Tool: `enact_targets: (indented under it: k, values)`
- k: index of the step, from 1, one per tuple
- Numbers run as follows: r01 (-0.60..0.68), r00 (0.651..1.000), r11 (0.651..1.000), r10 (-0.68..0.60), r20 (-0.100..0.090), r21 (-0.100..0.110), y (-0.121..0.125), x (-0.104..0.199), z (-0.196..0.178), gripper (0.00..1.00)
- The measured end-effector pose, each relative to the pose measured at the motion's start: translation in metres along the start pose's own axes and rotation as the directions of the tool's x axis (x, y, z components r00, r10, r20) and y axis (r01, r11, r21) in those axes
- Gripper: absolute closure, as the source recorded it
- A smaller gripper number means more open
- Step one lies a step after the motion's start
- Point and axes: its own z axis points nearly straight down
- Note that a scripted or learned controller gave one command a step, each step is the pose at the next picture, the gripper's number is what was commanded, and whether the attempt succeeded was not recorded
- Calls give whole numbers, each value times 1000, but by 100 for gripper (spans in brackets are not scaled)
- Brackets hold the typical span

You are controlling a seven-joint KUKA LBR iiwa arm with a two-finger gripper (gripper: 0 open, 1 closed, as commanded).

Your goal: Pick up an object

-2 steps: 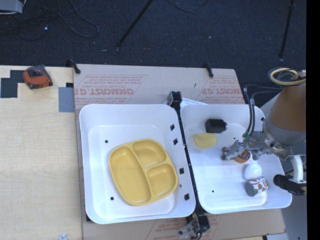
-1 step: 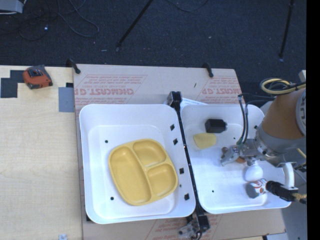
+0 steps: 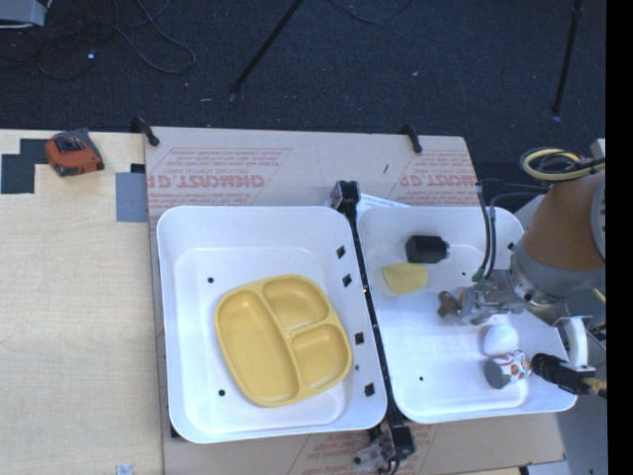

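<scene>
The flat brown cardboard sheet point(image 3: 297, 166) under the two bins carries red printed lettering. At about eleven o'clock from the left bin, a mirrored and upside-down line seems to read "CHEMCRAZT G.P". At twelve o'clock from the right bin the same print shows partly, cut off by the bin. The finer lines beneath are too small to read.

Grey arm point(image 3: 554, 265) with orange band, black cable alongside

Yellow tray point(image 3: 284, 338) crowds left bin point(image 3: 188, 255); right bin's point(image 3: 435, 404) front floor open.
</scene>
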Motion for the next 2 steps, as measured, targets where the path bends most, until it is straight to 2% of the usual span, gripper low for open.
enact_targets:
  k: [1, 2]
  values:
    - [5, 1000, 1000, -5, 3, -8, 6, 0, -62, 100]
    - [5, 1000, 1000, -5, 3, -7, 7, 0, -108, 100]
